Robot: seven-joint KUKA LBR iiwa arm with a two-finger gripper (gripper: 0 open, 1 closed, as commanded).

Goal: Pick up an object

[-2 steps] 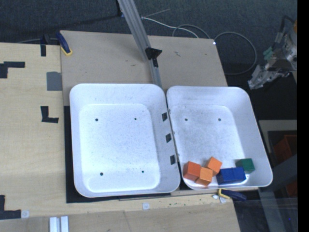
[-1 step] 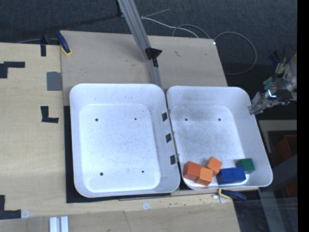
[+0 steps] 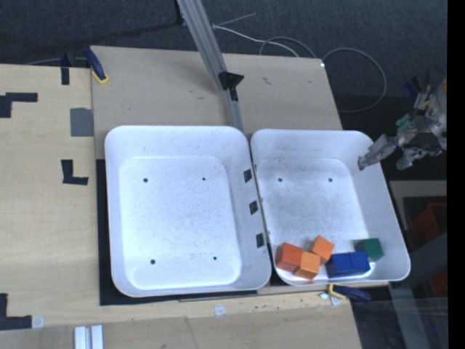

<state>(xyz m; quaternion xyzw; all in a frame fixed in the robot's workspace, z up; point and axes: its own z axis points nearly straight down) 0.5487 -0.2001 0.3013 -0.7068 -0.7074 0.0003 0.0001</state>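
Note:
Several small blocks lie in the front right corner of the right bin (image 3: 305, 147): three orange blocks (image 3: 290, 255), a blue block (image 3: 347, 264) and a green block (image 3: 372, 249). My gripper (image 3: 389, 157) hangs over the bin's right rim, well behind the blocks. Its fingers stand open with nothing between them; the left finger (image 3: 372, 155) points in over the bin.
The left bin (image 3: 116, 195) sits beside the right one. A slanted metal pole (image 3: 207, 42) comes down from the top to the gap between the bins. Blue clamps sit at the bench's back left (image 3: 96, 65) and front (image 3: 347, 294). Cables (image 3: 356, 57) lie behind.

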